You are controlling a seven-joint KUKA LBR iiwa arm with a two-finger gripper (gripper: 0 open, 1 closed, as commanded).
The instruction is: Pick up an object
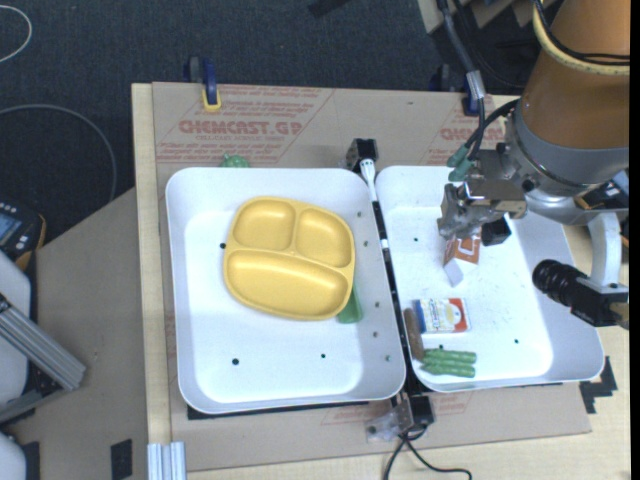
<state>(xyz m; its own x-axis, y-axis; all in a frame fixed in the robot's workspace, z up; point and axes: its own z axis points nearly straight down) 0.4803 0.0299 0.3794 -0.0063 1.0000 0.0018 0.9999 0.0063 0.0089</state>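
right bin (pixel 530 368): you've got bare floor at its 12 and 3 o'clock | arm drops in from 3 o'clock, pincer (pixel 470 230) low over bin's middle | fingers pinching an orange-white packet (pixel 462 258) | small box (pixel 441 316) and green pods (pixel 446 362) hug the 7 o'clock rim

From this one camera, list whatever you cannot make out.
- Green item: mostly hidden beneath the yellow divided plate.
- Card label: print too small.
- End effector: what it grips, if anything, is unclear against the orange-white item.
- Arm: cut off at the top edge.
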